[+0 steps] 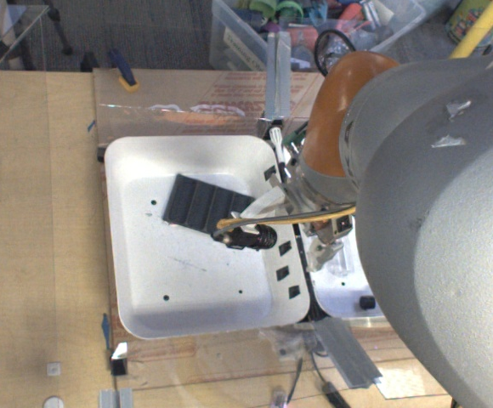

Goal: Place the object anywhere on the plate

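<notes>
arm (425,194) bent low over right bin (343,294) | pincer (325,249) opening: cannot tell | black ribbed slab (204,204) in left bin (144,149)

The left bin (187,291) lies open in front, a black slab (202,204) behind.

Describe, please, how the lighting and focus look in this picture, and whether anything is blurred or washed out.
Camera view: light is soft and even; the left bin looks washed out toward its far wall; the dark ridged slab reads crisp; the arm, close to the lens, looms large and slightly soft, hiding most of the right bin; the toy tub behind is mildly blurred.
</notes>
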`<move>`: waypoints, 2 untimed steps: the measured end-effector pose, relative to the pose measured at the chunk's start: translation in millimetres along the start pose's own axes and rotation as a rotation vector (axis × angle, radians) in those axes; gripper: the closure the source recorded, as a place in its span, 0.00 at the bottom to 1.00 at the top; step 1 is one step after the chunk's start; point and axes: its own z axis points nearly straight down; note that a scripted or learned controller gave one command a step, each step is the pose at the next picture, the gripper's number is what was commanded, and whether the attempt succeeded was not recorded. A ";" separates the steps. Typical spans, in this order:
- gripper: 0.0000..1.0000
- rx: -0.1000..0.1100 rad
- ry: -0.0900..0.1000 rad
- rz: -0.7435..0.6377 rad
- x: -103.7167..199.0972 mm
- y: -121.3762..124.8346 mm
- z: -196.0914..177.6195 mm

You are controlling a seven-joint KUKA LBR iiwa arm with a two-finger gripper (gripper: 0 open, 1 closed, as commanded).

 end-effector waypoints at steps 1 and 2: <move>1.00 0.002 -0.001 -0.001 0.4 0.0 -9.0; 0.00 0.002 -0.001 -0.001 0.3 0.1 -9.0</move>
